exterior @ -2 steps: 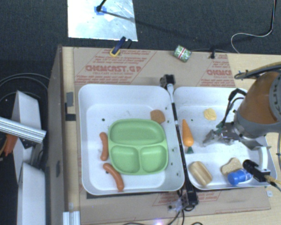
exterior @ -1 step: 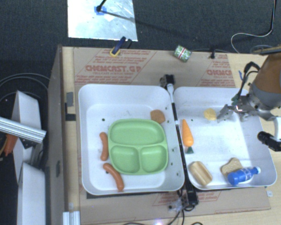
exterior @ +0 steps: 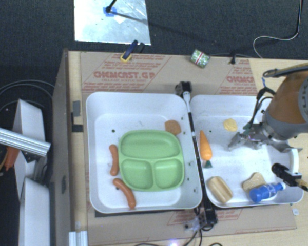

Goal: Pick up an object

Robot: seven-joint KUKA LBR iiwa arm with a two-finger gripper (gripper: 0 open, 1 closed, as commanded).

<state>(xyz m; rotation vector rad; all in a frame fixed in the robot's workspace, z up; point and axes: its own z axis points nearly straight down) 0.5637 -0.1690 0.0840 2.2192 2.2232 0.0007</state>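
While the gripper (exterior: 236,142) hovers low over the right bin (exterior: 215,106), fingers apart and gripping nothing, the pickup looks not yet made (carrot (exterior: 205,146) and yellow piece (exterior: 230,124) lie nearby).

Grey arm (exterior: 292,111), orange wrist band

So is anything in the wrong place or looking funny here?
Yes. A small green can lies tipped on its side on the cardboard behind the bins, away from the other things. Also, the green tray sits bare while two sausages lie beside it.
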